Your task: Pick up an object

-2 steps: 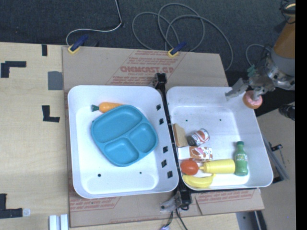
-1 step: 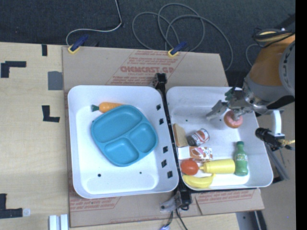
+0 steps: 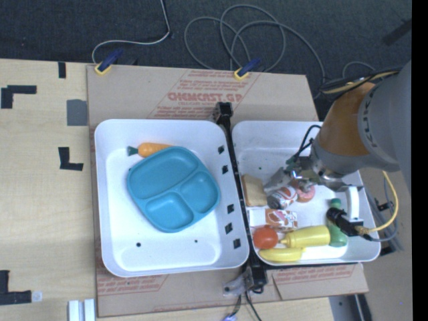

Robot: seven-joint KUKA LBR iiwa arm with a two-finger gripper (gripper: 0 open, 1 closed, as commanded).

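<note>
The hand (image 3: pixel 289 184), its state not to be told, is lowered over the can (image 3: pixel 292 195) in the right bin (image 3: pixel 267 139), the yellow bottle (image 3: pixel 309 235) at its 5 o'clock; a firm closing is judged to be called for next.

A robot lab: taped bench (image 3: pixel 40 179), loose cables (image 3: pixel 234 35), toy-filled bins (image 3: pixel 107 179).

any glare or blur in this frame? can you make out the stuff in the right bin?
Camera view: even, soft lighting, no hard glare on the white bins; faint shadow under the blue tray. Overall low-res and soft. Gripper area is smeared, items beneath it hard to identify; the yellow bottle and tomato read clearly.
</note>
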